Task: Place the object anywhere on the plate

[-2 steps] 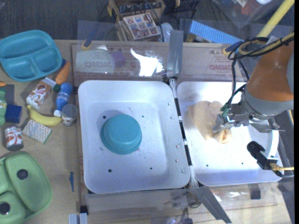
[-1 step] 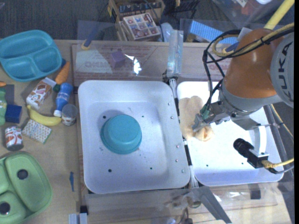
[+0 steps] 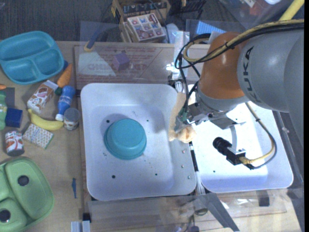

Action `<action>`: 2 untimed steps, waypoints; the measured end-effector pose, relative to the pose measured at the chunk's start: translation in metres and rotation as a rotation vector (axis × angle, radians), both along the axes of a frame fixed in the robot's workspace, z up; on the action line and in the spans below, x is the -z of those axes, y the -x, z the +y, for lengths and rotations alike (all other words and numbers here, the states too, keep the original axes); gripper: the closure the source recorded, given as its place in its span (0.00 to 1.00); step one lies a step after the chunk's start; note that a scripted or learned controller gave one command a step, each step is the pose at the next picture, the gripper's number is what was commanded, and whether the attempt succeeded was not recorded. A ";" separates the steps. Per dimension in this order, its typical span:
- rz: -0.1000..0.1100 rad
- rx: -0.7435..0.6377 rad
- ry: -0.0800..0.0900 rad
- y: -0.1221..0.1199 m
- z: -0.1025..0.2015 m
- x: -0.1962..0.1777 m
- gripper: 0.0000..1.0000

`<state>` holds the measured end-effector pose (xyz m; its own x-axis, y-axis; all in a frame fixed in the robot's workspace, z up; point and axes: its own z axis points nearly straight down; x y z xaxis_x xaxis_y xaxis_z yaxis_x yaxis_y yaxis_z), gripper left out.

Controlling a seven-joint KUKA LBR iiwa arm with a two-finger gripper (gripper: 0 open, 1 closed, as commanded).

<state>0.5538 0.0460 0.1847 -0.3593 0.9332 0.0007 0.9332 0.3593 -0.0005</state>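
Observation:
A round teal plate [image 3: 125,138] lies in the middle of the left bin [image 3: 96,100]. My gripper [image 3: 183,123] hangs over the divider between the two bins, to the right of the plate. It is shut on a small tan, lumpy object [image 3: 183,134] that pokes out below the fingers, slightly blurred. The object sits above the left bin's right rim, well apart from the plate. The grey arm with its orange band [image 3: 222,66] reaches in over the right bin [image 3: 270,173].
Left of the bins lie a blue divided tray [image 3: 31,57], a banana [image 3: 44,121], a blue bottle [image 3: 63,102], small cans and a green tray [image 3: 21,197]. Boxes [image 3: 142,23] stand behind the bins.

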 end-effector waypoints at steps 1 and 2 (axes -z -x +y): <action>-0.002 -0.025 0.001 -0.059 0.055 -0.007 1.00; 0.002 -0.006 0.001 -0.037 0.129 0.003 1.00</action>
